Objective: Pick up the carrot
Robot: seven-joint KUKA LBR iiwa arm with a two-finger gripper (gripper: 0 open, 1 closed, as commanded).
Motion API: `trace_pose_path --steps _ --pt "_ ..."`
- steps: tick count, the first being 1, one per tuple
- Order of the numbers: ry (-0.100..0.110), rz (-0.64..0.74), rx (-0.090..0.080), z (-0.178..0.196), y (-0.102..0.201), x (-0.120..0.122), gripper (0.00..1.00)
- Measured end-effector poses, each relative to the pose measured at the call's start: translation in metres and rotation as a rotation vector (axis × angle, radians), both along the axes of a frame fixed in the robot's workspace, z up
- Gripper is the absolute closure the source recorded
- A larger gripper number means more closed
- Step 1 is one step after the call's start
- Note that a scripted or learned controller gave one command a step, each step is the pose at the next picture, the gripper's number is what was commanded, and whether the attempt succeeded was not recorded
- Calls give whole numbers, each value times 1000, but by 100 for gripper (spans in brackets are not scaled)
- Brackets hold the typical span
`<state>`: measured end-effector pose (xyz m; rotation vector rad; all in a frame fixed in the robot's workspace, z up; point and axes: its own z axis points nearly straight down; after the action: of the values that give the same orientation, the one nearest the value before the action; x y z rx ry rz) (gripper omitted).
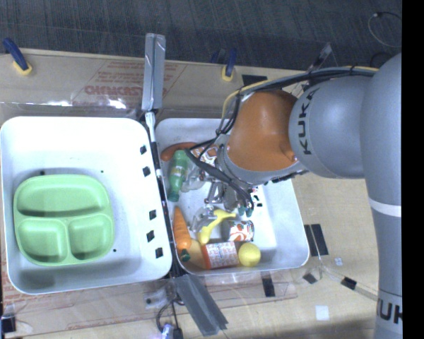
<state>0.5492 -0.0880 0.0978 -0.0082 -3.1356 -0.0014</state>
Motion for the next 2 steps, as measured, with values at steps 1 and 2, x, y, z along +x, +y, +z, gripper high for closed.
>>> trace_pose_path --steps 1,2 --pt "-4 302 1 -8 -4 -25 0" --pt "-1 304 2 0 -3 -25 100"
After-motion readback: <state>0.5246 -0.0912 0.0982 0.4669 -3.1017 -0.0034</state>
